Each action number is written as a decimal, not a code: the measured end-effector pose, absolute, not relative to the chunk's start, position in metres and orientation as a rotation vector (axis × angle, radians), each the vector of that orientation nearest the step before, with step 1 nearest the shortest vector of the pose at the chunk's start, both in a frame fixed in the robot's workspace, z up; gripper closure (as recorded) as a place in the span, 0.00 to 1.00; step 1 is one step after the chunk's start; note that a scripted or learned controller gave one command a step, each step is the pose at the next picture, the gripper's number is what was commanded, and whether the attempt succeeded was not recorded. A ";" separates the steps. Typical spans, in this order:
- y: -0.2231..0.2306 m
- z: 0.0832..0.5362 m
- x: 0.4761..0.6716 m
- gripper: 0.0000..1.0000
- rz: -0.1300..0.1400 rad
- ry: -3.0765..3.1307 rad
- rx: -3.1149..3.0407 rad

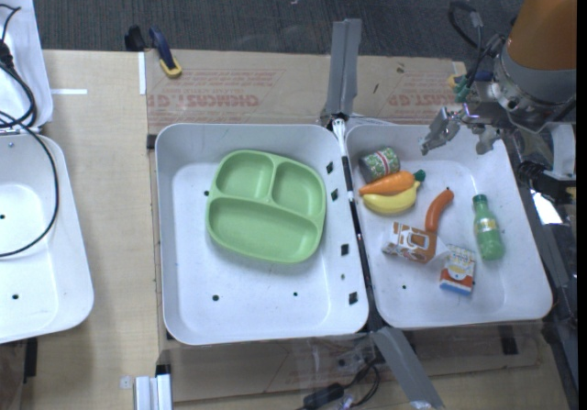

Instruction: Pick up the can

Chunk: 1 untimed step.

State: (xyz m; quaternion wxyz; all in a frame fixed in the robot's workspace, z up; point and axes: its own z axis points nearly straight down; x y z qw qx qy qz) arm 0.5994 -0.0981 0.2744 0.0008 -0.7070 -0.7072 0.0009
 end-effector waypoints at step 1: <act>-0.039 0.201 0.647 0.00 0.005 -2.202 -2.237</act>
